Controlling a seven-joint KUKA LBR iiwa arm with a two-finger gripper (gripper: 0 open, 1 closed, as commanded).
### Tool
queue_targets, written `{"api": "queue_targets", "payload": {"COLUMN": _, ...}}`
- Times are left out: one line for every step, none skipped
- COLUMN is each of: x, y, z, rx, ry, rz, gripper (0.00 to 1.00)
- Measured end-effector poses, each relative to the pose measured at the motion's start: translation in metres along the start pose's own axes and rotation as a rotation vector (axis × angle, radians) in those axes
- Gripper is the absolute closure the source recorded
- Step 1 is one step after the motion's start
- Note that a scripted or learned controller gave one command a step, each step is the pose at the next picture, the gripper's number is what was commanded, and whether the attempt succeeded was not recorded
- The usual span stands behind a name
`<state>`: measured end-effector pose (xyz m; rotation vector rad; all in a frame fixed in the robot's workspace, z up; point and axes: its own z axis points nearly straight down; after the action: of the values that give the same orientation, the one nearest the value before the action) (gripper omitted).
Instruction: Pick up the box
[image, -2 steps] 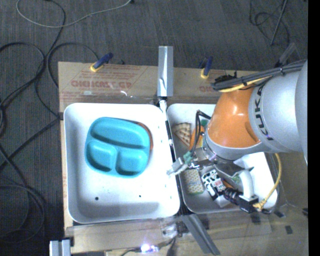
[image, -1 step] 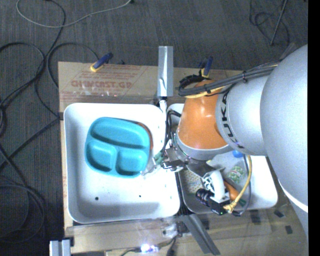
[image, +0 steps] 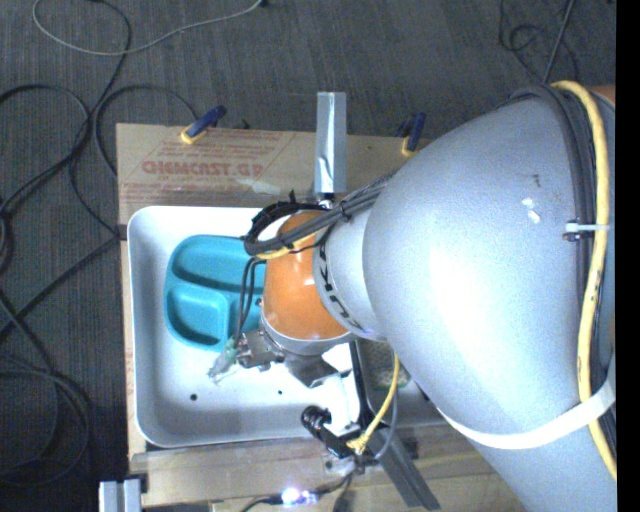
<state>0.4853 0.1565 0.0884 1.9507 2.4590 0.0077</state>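
Reaching in from the right, the large grey robot arm (image: 480, 280) covered most of the bench, and its orange wrist band (image: 295, 290) sat over the right part of the shallow white plastic bin (image: 150, 330). The two-finger gripper (image: 228, 358) hung below the band, above the bin floor and just beside the lower right corner of the teal two-compartment plastic box (image: 205, 290). Whether the gripper was open or closed could not be determined, as its tip appeared small and blurred. The teal box lay flat in the upper middle of the bin, its right edge hidden behind the wrist. No part of the box was visible within the gripper. A brown cardboard sheet (image: 220, 165) with red lettering lay beyond the bin's far edge, held by a blue and yellow clamp (image: 203, 124). Black cables (image: 60, 200) trailed over the dark floor to the left of the bin.
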Motion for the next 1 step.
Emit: {"api": "queue_targets", "payload": {"x": -0.0363, "y": -0.0113, "z": -0.0152, "rx": 0.011, "ry": -0.002, "rz": -0.071, "gripper": 0.0}}
